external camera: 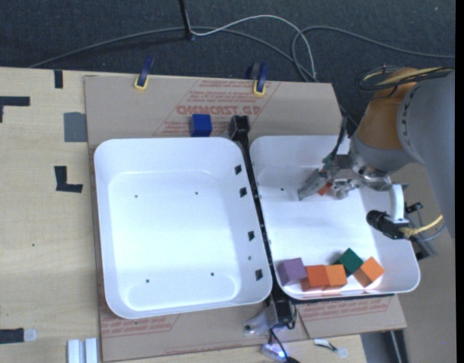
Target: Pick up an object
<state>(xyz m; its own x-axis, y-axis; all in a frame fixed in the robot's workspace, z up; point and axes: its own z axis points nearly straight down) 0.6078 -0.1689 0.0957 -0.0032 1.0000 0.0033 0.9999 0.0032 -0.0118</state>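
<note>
Blocks lie in a row along the near wall of the right bin [292, 203]: a purple block [292, 269], two orange blocks [326, 277], a green block [351, 261] and another orange block [369, 271] at the corner. Farther back, the claw [313, 187] hangs over the bin's floor, well apart from them, fingers spread with a small orange piece between them. Beyond the left bin [111, 225], a blue block [201, 124] sits on the cardboard-covered counter [35, 203].

Grey arm [432, 119], orange band, possibly black cable.
</note>
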